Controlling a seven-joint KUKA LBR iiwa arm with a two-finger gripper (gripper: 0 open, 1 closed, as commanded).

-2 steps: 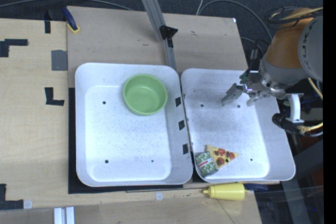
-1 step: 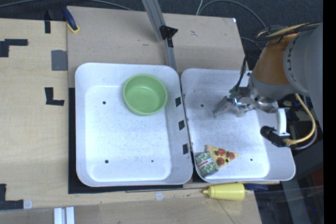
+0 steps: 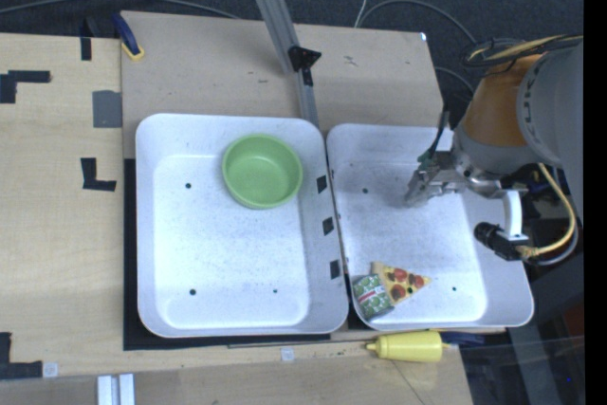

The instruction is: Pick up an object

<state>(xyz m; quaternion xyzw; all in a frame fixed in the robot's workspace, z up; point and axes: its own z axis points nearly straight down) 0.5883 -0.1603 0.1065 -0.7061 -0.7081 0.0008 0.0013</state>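
Note:
In the right bin a pizza-slice toy lies near the front, with a small green packet touching it at the bin's front left corner. A green bowl sits upright at the back of the left bin. My gripper hangs low over the back middle of the right bin, well behind the pizza slice and the packet. Nothing shows between its fingers.
A yellow bottle lies on the bench just outside the right bin's front rim. A grey metal pole slants over the bench behind the bins. Cables loop at the back and by the arm's wrist on the right.

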